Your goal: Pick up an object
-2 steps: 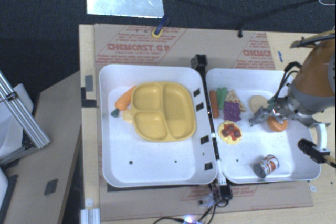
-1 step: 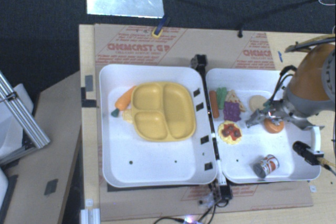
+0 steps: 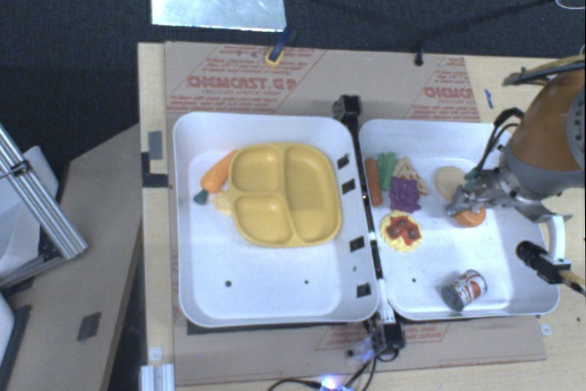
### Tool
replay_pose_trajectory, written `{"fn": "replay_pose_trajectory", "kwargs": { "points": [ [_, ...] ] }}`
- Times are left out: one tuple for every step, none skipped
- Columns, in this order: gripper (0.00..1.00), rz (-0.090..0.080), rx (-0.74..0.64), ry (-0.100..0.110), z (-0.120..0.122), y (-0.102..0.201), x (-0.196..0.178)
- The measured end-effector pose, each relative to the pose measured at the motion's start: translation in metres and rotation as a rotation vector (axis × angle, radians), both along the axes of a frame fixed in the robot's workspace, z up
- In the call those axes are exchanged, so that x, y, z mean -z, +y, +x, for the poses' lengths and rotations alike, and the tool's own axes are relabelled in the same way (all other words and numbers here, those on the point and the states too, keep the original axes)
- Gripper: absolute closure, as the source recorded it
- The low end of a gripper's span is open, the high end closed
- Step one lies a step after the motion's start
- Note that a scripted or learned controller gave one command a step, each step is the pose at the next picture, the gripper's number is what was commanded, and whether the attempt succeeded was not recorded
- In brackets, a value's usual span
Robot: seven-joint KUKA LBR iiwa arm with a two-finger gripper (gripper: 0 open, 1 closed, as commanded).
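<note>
The pincer (image 3: 467,204) sits low in the right bin (image 3: 430,299), directly over a small orange object (image 3: 472,217) that lies just beside a pale round piece (image 3: 449,180). Whether the pincer is spread or pressed together cannot be told, since the metal tips merge with the object below them. A likely failure is a glancing grip: the orange object looks low and rounded, so it may squirt sideways toward the pale piece or the bin wall, or the tips may close on nothing. Further candidates lie well apart: a can (image 3: 464,290) on its side, a pasta-like toy (image 3: 401,231), purple grapes (image 3: 405,193). In the left bin (image 3: 197,288), a yellow divided plate (image 3: 279,195) partly covers a carrot (image 3: 218,172). The arm's body hides the bin's right edge.
</note>
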State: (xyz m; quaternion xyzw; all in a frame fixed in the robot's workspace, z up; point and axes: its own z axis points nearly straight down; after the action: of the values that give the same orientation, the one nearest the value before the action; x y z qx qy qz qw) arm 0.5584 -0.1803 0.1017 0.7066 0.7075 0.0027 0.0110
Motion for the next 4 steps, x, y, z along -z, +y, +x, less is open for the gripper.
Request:
{"fn": "replay_pose_trajectory", "kwargs": {
  "points": [
    [1.00, 0.011, -0.002, 0.015, 0.002, -0.001, -0.043],
    [1.00, 0.010, -0.004, 0.013, 0.003, 0.008, -0.091],
    [1.00, 0.010, -0.003, 0.014, 0.005, 0.008, -0.125],
    [1.00, 0.012, -0.008, 0.015, 0.029, 0.049, -0.121]
  ]
}}
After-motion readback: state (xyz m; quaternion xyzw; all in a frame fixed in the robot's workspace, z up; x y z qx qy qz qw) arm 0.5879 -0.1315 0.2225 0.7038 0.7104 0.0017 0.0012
